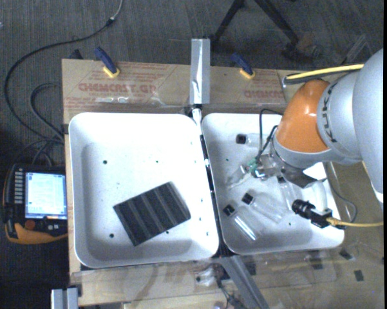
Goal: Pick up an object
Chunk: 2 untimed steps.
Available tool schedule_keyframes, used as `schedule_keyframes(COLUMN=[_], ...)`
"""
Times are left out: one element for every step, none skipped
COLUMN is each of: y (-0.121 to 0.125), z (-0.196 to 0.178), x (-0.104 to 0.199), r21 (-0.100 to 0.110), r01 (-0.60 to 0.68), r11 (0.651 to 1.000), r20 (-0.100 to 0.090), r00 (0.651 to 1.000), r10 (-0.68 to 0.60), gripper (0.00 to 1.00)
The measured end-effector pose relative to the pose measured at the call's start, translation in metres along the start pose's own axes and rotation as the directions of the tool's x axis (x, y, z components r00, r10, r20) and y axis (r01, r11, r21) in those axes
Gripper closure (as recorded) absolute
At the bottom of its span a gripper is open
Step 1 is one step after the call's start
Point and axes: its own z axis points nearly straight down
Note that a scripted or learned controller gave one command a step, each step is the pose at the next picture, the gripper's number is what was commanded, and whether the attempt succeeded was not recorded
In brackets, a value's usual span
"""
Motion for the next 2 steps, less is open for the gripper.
schedule_keyframes(y=[0.0014, 0.0013], z=[-0.0101, -0.0100], x=[0.0004, 0.0004], r21=[-0.004, -0.003], r01=[-0.001, -0.001], r11=[1.000, 1.000], r20=[-0.002, -0.002], r00=[1.000, 1.000], r10=[0.001, 0.001], gripper=[1.00, 0.00])
